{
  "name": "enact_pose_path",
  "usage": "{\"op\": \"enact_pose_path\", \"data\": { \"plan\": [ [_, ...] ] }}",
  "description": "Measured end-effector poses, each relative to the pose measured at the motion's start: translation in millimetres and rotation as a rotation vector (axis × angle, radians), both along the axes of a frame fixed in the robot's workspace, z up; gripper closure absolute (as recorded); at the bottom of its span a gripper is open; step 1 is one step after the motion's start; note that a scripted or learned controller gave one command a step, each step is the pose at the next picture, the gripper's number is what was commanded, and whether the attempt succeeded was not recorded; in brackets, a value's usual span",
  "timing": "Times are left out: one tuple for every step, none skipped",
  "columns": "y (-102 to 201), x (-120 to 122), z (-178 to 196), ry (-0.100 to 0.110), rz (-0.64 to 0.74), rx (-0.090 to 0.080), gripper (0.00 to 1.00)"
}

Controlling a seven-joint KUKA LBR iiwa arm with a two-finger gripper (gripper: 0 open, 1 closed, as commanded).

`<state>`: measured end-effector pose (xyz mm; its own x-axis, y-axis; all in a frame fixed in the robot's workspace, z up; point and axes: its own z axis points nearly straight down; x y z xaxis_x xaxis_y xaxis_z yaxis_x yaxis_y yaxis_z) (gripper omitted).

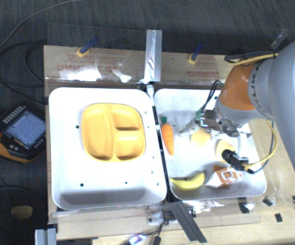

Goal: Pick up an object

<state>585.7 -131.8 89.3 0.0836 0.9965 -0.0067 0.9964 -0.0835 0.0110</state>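
The arm (270, 86) runs out of the picture at the right edge, so its upper part is cut off. Its wrist covers the gripper (209, 124) from above, and the fingers cannot be made out. Pale objects (201, 137) in the right bin (178, 101) lie partly under the wrist, their shapes unclear. A small orange-and-white item (226, 176) near the banana (189, 181) is too small to identify.
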Motion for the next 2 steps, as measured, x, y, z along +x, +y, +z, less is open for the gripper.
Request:
{"op": "enact_pose_path", "data": {
  "plan": [
    [1.6, 0.6, 8.9, 0.0, 0.0, 0.004, 1.0],
    [67.5, -12.2, 157.6, 0.012, 0.107, 0.006, 1.0]
  ]
}}
